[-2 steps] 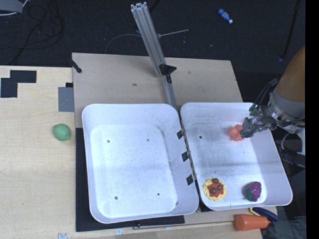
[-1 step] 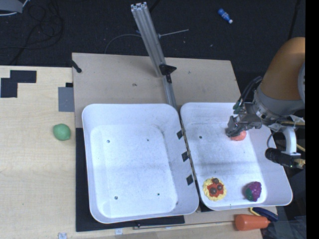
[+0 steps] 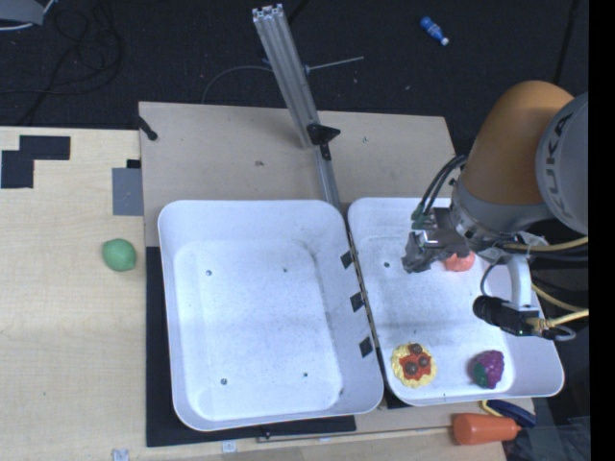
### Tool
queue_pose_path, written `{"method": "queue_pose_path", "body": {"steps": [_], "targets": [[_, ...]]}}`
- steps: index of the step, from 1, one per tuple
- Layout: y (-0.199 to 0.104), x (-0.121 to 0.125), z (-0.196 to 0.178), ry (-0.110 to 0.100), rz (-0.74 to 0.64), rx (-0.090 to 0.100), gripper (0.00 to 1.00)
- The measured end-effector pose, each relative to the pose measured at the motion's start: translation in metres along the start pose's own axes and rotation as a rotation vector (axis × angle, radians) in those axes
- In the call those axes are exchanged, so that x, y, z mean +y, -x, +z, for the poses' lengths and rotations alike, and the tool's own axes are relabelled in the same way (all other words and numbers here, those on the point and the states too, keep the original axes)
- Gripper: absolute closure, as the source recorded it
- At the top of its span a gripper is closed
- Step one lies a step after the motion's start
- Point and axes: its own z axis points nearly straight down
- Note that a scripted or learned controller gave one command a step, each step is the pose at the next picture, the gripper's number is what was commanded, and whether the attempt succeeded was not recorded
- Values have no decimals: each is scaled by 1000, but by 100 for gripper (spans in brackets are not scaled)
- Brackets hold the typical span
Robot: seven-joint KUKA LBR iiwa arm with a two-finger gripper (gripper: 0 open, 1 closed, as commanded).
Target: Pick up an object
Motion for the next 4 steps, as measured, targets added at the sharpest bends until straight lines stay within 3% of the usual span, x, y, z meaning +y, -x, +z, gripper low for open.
{"method": "queue_pose_path", "body": {"steps": [2,3,4], "targets": [[-94,-16,-5,1,0,-1,100],[-145,-10,-1,0,0,0,100],[-144,-10,-1,0,3,-1,0]]}}
